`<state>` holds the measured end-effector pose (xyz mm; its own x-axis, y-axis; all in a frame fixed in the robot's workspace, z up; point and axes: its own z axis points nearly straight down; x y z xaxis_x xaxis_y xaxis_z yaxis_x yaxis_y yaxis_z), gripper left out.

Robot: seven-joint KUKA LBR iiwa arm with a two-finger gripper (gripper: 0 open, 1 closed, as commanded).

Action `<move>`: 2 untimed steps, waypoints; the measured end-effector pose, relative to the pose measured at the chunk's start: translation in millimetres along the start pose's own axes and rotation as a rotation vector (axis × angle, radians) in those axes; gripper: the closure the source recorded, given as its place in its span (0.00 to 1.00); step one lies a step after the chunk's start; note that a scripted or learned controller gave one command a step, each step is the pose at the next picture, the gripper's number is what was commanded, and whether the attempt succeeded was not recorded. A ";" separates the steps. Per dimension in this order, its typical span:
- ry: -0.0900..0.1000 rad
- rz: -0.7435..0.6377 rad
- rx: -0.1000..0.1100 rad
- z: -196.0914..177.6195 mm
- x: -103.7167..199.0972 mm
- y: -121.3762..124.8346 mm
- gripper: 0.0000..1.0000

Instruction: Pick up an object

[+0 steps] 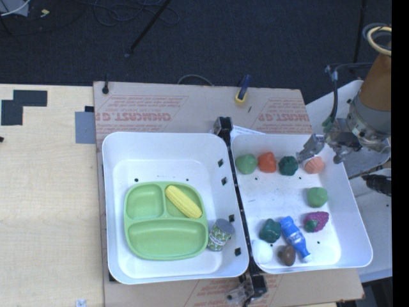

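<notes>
Cardboard (192, 110) underlies two white bins (115, 171) beside dark carpet (223, 31).

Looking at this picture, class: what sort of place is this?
Probably a robotics lab bench: a grey robot arm reaches over two white bins of toy food, with cables trailing on the dark floor.

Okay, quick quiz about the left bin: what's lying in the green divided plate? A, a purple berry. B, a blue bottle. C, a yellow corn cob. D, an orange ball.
C: the yellow corn cob lies in the upper right compartment of the green divided plate in the left bin.
</notes>
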<state>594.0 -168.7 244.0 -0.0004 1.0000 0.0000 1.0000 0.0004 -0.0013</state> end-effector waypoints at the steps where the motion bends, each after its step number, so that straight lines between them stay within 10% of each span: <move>1: 0.001 0.000 0.003 48.1 -4.6 7.4 0.00; 2: 0.002 -0.003 0.005 92.3 0.1 11.1 0.00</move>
<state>605.0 -168.6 151.6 -0.0033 1.0000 0.0017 1.0000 0.0033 -0.0061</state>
